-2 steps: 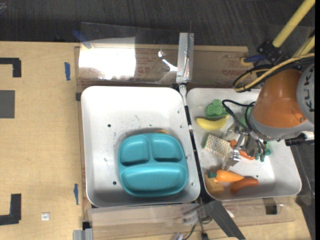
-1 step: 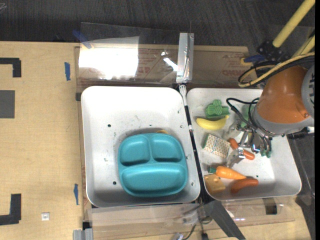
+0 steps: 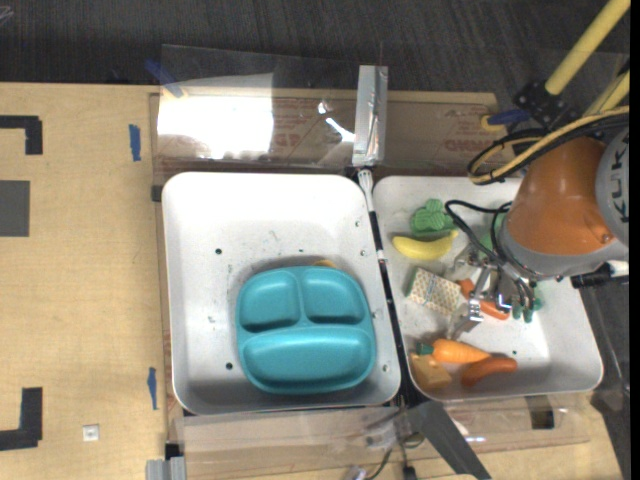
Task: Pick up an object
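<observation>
From above, the tabletop (image 3: 70, 268) is carrying two shallow white bins side by side. The left bin (image 3: 200, 218) is holding a teal divided plate (image 3: 305, 330), turned upside down or not I cannot tell, sitting toward the bin's near edge. The arm (image 3: 560, 203), with its orange band, is reaching in from the right over the right bin (image 3: 570, 338), and the hand (image 3: 492, 303) is hanging low among the objects there; whether it is spread or pressed together cannot be told, since wires and small parts are cluttering it. In the right bin, a green toy (image 3: 432, 218) is lying at the far side, touching a yellow banana (image 3: 422, 247) just below it. A patterned sponge-like piece (image 3: 435, 290) is lying just left of the hand. An orange carrot (image 3: 462, 351) is lying near the front wall, beside a darker orange piece (image 3: 490, 368).
</observation>
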You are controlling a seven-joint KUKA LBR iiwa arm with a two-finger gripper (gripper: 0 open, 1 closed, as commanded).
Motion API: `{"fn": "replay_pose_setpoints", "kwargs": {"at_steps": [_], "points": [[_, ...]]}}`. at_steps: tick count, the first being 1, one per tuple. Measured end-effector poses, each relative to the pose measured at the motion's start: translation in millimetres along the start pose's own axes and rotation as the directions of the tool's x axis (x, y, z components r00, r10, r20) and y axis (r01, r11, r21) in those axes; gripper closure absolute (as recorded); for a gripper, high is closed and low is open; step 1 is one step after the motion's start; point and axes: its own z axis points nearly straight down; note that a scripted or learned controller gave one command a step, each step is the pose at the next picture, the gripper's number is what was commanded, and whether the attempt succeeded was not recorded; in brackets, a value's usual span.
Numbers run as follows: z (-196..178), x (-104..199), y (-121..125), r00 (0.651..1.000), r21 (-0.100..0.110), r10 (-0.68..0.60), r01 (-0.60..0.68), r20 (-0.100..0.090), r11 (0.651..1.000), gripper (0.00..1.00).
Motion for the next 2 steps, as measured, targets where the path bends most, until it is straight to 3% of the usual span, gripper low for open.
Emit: {"fn": "replay_pose_setpoints", "kwargs": {"at_steps": [1, 2], "points": [[0.1, 10.1, -28.2, 0.999, -0.003, -0.043, 0.043, -0.002, 0.999, 0.0], [-8.9, 6.8, -27.0, 0.999, -0.002, -0.045, 0.045, 0.004, 0.999, 1.0]]}}
